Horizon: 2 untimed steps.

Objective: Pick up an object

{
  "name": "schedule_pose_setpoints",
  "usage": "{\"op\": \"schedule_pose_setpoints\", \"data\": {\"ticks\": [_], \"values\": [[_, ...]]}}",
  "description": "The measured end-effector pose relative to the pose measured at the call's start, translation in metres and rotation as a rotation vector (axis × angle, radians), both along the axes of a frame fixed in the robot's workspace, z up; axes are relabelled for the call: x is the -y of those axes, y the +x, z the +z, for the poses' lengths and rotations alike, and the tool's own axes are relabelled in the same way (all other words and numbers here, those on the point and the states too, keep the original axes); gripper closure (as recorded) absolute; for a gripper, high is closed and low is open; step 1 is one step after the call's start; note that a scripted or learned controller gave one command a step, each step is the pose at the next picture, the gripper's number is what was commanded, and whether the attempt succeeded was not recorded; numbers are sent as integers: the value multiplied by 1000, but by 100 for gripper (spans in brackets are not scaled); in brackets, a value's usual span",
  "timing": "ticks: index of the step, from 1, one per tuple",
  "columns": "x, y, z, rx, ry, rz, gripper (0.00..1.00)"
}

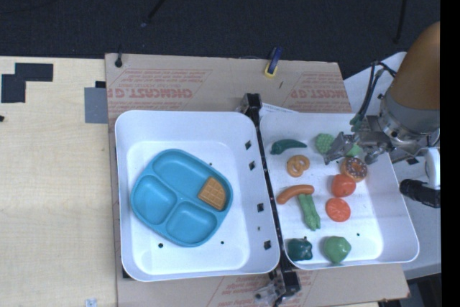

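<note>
Near the right bin's (402, 241) front rim sit a dark green pepper (300, 249) and a green apple (335, 248), open white floor to their right. Farther back, the gripper (345, 151) hovers by the broccoli (325, 143); whether its fingers are apart or together I cannot tell.

Two white bins sit side by side on the table (50, 176). The left bin (136, 127) holds a blue divided tray (162, 201) with a tan waffle piece (213, 193) in its right compartment. The right bin (402, 226) holds toy food: a dark green pepper (287, 146), a pretzel (297, 165), an orange sausage (295, 193), a green bean pod (310, 211), two red tomatoes (338, 209), a dark green piece (300, 249) and a green pepper (336, 248). The end effector (350, 152) hangs over the bin's upper right, beside a green leafy piece (324, 143) and a round reddish item (354, 169).
</note>
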<state>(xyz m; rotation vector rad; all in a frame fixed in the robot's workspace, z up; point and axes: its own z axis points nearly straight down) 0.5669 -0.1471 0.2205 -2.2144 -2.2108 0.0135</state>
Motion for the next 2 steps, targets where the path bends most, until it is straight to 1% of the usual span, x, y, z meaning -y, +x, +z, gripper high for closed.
{"op": "schedule_pose_setpoints", "data": {"ticks": [1,2], "values": [[0,3,7,14,-2,2,0],[-8,0,-39,8,-1,1,0]]}}
